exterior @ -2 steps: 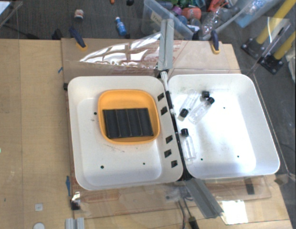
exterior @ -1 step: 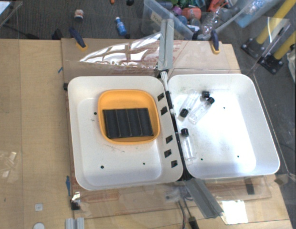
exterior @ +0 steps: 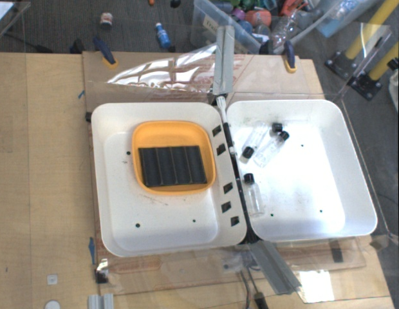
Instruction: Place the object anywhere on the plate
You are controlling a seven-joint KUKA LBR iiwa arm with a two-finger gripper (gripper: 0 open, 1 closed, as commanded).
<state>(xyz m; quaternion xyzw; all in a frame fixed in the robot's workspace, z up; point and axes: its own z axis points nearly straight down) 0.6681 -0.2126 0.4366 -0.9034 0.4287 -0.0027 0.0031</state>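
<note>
Three small clear vials with black caps lay in the right bin, in its left half and toward the centre of the frame. Two of them sat together in the bin's upper left: one vial with its cap at the upper right end, and a second vial just beside it, angled with its cap at the lower left; whether the two touched could not be told. A third vial lay by itself lower down, close against the bin's left wall, cap at the top. The orange plate sat in the left bin, left of centre, with a dark ribbed insert resting in its well. Judged from their look, the vials would be light, stiff and smooth; being round, they would likely roll or squirt out of a loose pinch, and if glass they could crack under a hard squeeze. The sounder hold would probably be across the body near the middle, fingers set square to the long axis, rather than on the narrower cap. The lone vial by the wall offered little room on its left side, so one of the upper pair might have been easier to reach, though their closeness risked nudging the neighbour. Of the arm's pose and the state of its hand, nothing could be told from this view.
</note>
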